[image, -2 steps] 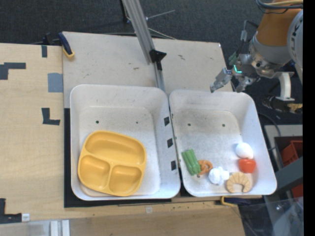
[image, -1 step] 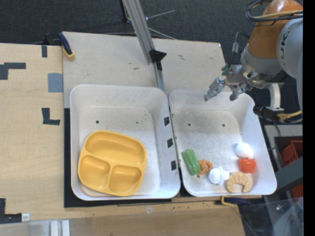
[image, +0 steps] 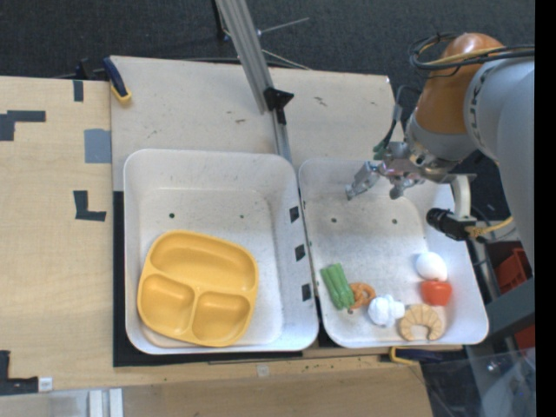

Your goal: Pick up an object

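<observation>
Overhead, by label:

Left white bin (image: pixel 139 181): holds a yellow plastic three-compartment plate (image: pixel 198 287) at its near-left part; plate compartments bare.
Right white bin (image: pixel 318 189): holds six small toy foods, all crowded along the near edge.
Near-left of that cluster: green ribbed vegetable (image: pixel 336 286), touching a small orange ring-shaped piece (image: pixel 360 294).
Middle of cluster: small white knobbly piece (image: pixel 383 309), just beside a tan croissant-shaped pastry (image: pixel 422 321).
Right side of cluster: white egg (image: pixel 431 265), with a red tomato-like piece (image: pixel 436 292) touching it from the near side.
Claw (image: pixel 378 186): spread apart, gripping nothing, hanging over the far part of the right bin, well apart from the foods.
Arm: grey with orange band (image: pixel 452 81), reaching in from the right above the bin's far-right corner.
Open room: far half of the right bin, speckled white floor; far half of the left bin likewise.
Edges: bins touching side by side, black clips along the shared wall.
Bench (image: pixel 191 102): pale board under the bins, blue-and-yellow clamp (image: pixel 117 80) at its far-left corner, grey metal rail (image: pixel 248 42) slanting across it.
Room: light wooden surface (image: pixel 43 233) to the left with grey tape marks, dark carpet beyond.
</observation>
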Tool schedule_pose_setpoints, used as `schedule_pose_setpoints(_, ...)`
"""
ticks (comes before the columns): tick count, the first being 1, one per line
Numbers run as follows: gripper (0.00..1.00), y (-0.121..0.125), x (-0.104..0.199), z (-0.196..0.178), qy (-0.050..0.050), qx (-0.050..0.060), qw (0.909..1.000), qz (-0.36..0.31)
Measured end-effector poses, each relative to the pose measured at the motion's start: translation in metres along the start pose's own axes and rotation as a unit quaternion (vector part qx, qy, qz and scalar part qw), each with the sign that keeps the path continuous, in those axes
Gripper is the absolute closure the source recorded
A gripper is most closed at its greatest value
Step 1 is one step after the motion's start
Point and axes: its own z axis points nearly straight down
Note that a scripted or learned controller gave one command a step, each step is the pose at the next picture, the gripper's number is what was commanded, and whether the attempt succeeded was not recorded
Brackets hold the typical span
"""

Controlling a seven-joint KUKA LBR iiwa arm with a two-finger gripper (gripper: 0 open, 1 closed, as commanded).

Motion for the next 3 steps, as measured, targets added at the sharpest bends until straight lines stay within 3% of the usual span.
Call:
schedule_pose_setpoints(1,0.00,0.006,0.002,0.061,0.000,0.000,1.0000,0.000)
schedule_pose_setpoints(2,1.00,0.008,0.002,0.047,0.000,-0.003,1.0000,-0.001)
schedule_pose_setpoints(3,1.00,0.012,0.000,0.001,0.000,-0.006,1.0000,0.000)
